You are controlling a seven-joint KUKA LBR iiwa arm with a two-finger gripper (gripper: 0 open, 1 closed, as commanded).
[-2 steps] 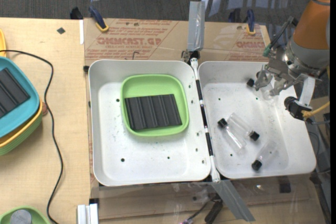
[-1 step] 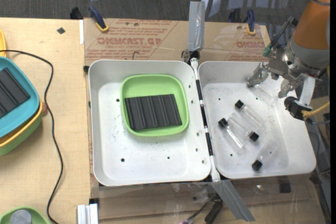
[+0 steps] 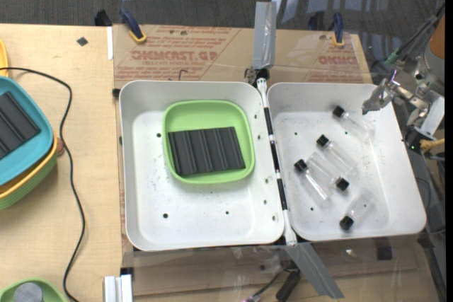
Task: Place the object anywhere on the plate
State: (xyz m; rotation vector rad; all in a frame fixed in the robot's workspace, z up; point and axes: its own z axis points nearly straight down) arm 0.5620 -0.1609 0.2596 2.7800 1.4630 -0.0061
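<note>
Two shallow white bins stand side by side on the tabletop (image 3: 64, 223). The right bin (image 3: 407, 223) holds several clear plastic vials with black caps; I count five black caps, but the clear bodies are hard to separate, so the number of vials is not sure. One vial (image 3: 350, 122) lies just beside the hand (image 3: 374, 102), a little farther into the bin from it. A group of three vials (image 3: 324, 166) lies farther from the hand, toward the middle of the bin, and some of them seem to touch each other. One more vial (image 3: 354, 212) lies far from the hand, near the front wall.

The left bin (image 3: 141, 223) holds one green plate (image 3: 207, 114), well apart from the hand, across the wall where the two bins meet. The plate is square with round corners and a raised rim. One dark grey ribbed mat (image 3: 207, 151) lies on it.

The hand hangs over the far right corner of the right bin. It looks metallic and thin, and I cannot tell if its fingers are apart or together. No vial is seen between them.

Behind the bins lies a brown cardboard sheet (image 3: 184, 49) with printed letters. Far from the hand, at the left edge of the tabletop, stand a blue tray (image 3: 35, 152) and a black cable (image 3: 71, 173).
</note>
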